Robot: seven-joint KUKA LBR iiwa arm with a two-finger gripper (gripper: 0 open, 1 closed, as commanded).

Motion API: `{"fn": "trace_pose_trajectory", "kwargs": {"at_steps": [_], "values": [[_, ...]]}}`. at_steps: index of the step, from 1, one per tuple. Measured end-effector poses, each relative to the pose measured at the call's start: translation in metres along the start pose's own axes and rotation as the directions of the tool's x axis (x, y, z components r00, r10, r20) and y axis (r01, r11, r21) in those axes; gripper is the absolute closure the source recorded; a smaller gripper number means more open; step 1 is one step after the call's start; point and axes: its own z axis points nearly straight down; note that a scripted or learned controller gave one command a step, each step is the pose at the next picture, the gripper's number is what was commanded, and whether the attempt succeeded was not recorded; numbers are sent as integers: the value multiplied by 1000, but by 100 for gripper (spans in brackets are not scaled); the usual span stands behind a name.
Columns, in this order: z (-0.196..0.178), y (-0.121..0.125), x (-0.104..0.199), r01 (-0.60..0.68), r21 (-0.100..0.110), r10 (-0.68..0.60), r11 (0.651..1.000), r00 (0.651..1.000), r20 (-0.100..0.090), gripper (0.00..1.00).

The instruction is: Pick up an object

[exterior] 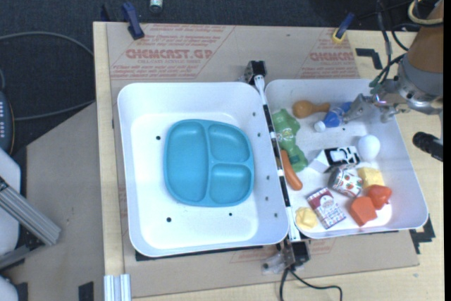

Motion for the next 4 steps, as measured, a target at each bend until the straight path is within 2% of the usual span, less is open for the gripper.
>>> {"fn": "trace_pose_trajectory", "kwargs": {"at_steps": [1, 2, 3, 4], "values": [[49, -51, 67, 1, 3, -1, 1000, 1000, -4, 0], [49, -17, 43, 1, 1, -1, 1000, 1000, -2, 0], [54, 36, 85, -10, 46, 10, 999, 1000, -4, 0], [49, -39, 83, 0, 4, 0, 1000, 1000, -3, 0]]}}
